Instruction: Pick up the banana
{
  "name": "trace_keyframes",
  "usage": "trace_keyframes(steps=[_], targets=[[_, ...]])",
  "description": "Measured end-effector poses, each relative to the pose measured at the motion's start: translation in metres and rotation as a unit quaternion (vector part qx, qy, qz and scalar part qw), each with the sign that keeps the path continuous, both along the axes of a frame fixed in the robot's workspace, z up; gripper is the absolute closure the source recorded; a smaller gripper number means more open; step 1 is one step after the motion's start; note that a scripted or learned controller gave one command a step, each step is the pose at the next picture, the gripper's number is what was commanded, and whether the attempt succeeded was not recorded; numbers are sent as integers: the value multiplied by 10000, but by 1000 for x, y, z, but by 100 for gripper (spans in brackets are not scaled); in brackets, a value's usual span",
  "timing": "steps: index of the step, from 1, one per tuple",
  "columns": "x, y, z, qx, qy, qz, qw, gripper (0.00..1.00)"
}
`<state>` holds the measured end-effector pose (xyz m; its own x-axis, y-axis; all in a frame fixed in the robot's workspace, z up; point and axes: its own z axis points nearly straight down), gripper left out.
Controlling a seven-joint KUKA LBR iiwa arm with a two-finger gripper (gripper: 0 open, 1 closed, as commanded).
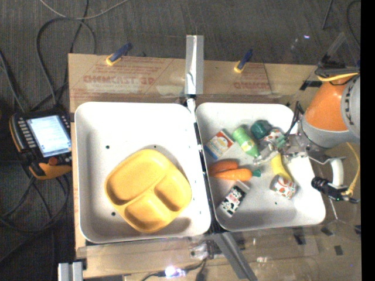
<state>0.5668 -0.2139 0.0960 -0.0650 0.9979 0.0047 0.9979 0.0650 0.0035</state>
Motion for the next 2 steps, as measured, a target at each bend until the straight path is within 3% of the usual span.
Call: trace_keyframes(steps=[1, 2], targets=[[-1, 0, 7, 1, 18, -3, 10000, 100], [46, 21, 108, -40, 20, -477, 9989, 100]])
